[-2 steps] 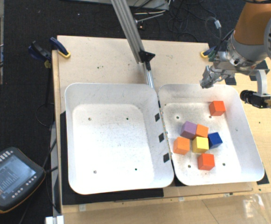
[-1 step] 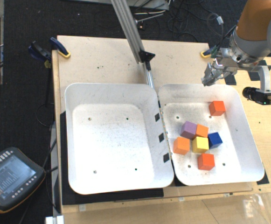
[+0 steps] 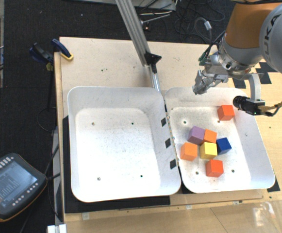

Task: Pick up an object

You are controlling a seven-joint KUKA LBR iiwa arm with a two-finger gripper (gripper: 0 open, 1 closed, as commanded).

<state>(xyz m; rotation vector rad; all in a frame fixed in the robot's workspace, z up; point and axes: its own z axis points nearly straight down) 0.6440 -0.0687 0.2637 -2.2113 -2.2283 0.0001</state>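
Observation:
Several small cubes lie in the right bin [image 3: 250,176]. A purple cube [image 3: 196,134], a yellow cube [image 3: 208,150], a blue cube [image 3: 223,145] and an orange cube [image 3: 189,151] sit bunched together, with another small orange cube [image 3: 210,136] among them. A red-orange cube [image 3: 214,168] rests just in front of the bunch, and one more red-orange cube [image 3: 225,112] lies apart near the bin's far right. My gripper [image 3: 199,89] hangs above the far rim of the right bin, nothing visible in it, well behind the cubes.
The left bin [image 3: 82,101] stands beside the right one. A slanted metal pole [image 3: 133,25] crosses the bench's far side and ends between the bins. A blue-and-yellow clamp [image 3: 53,52] sits at the bench's far left corner. A teach pendant [image 3: 9,183] lies at the lower left.

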